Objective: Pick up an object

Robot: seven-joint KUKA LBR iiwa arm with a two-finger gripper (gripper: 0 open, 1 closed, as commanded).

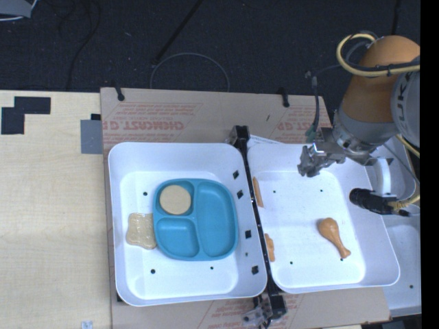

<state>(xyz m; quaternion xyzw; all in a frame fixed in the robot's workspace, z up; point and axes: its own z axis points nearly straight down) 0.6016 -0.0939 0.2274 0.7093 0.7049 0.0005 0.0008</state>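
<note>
1. We could not tell how the jaws of the gripper stood; we saw nothing between them, and the dark head hung over the far edge of the right bin.
2. We found the arm reaching in from the right, its orange band above the wrist.
3. In that right bin we saw a toy chicken drumstick lying on the floor toward the near right, well apart from the gripper.
4. Along the bin's left wall we noted two small orange pieces, one farther back, one nearer.
5. In the left bin we saw a blue divided plate with a round tan cookie in its far-left compartment.
6. A pale bread-like piece lay touching the plate's left edge.
</note>
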